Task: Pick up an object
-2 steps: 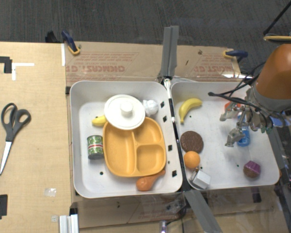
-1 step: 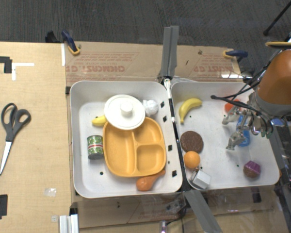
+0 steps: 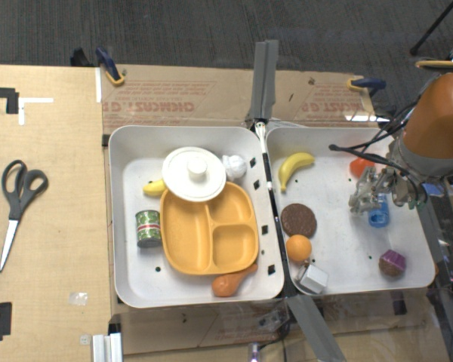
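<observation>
My gripper (image 3: 375,196) hangs low over the right part of the right bin (image 3: 340,274), under the arm's orange band. A small blue object (image 3: 378,218) lies directly below the gripper's tip, touching or nearly touching it. An orange-red object (image 3: 359,167) peeks out just behind the gripper, partly hidden by cables. Also in this bin are a yellow banana (image 3: 294,167), a brown disc (image 3: 297,220), an orange ball (image 3: 298,247), a white-grey block (image 3: 312,278) and a purple object (image 3: 392,262).
The left bin (image 3: 124,277) holds an orange divided tray (image 3: 210,236), a white lidded bowl (image 3: 194,173), a green can (image 3: 147,228), a yellow piece (image 3: 154,188), a white item (image 3: 235,165) and a brownish-orange item (image 3: 228,283). Scissors (image 3: 16,198) lie on the bench at left.
</observation>
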Controlling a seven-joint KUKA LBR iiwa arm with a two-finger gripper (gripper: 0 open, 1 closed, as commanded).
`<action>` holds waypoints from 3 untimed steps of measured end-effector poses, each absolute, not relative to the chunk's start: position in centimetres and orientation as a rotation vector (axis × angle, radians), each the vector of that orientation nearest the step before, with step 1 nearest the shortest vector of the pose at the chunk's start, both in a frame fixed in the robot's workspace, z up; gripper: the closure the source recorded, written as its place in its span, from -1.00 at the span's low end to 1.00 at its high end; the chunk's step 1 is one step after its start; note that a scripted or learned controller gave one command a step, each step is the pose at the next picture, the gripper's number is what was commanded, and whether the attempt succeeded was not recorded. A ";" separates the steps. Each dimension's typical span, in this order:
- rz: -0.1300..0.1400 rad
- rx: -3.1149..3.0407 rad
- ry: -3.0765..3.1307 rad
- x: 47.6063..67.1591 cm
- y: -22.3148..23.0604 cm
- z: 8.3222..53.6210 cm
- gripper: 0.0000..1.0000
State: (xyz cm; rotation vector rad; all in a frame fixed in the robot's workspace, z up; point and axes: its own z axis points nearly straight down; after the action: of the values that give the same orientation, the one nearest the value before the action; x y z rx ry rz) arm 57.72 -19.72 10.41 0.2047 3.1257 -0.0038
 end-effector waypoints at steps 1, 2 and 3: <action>-0.003 0.204 3.126 57.7 -19.7 10.4 -1.00; -0.005 0.199 3.121 57.9 -19.6 11.4 1.00; -0.005 0.199 3.122 57.9 -19.6 11.4 -1.00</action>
State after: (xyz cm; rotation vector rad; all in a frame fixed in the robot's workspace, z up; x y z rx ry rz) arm 57.91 -19.58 11.42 0.1992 3.1216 -0.0052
